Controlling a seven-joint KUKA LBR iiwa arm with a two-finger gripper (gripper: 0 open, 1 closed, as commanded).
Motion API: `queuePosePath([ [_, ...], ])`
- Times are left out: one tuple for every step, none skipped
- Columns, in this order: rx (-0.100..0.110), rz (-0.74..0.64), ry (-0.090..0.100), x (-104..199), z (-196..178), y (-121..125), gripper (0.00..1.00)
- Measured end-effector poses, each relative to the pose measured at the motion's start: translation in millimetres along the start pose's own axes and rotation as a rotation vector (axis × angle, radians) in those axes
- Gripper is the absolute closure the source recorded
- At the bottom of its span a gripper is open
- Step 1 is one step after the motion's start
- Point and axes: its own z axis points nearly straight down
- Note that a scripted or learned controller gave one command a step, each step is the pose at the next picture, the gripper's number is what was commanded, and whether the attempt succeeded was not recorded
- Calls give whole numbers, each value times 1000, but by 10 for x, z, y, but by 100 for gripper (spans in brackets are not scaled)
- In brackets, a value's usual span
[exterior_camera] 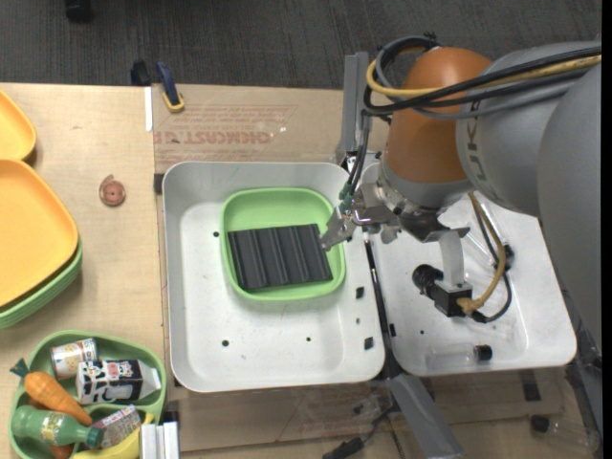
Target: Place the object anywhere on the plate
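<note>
Overhead, wooden bench (dark carpet beyond).

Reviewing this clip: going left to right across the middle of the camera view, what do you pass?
Orange plates → pink disc → left bin → green plate with the dark ridged object → pincer → right bin.

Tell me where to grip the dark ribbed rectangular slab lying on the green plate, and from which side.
Come from above onto the dark ribbed rectangular slab and pinch across its shorter span, near and far long edges. It lies flat and slightly skewed in the green square plastic plate, so its faces offer nothing to clamp, and the raised rim probably blocks a sideways approach. The gripper hangs at its right end.
</note>
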Motion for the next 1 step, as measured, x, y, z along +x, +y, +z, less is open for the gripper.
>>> queuePosePath([
  [0,52,-1,-242,186,294,0],
])
